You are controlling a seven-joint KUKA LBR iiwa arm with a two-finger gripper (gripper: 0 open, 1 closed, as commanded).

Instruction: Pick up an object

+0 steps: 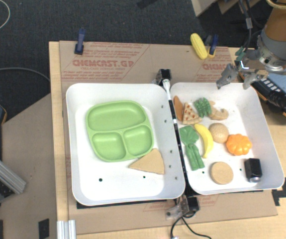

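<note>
My gripper (234, 82) hangs open over the far edge of the right bin (268, 133), with nothing between its fingers. Below it in that bin lie a green broccoli (202, 106), a pizza slice (190, 115), a brown sausage (178, 108), a tan piece (219, 114), a yellow banana (205, 138), a green leafy vegetable (192, 147), a beige potato (219, 132), an orange pumpkin (238, 144), a round cookie (222, 173) and a small black block (253, 169). The nearest items, the broccoli and the tan piece, are apart from the gripper.
The left bin (78, 148) holds a green divided plate (119, 130) and a tan wedge (149, 162). A yellow corn cob (198, 46) and a blue clamp (79, 41) sit on the board behind the bins. A black strip (171, 108) runs between the bins.
</note>
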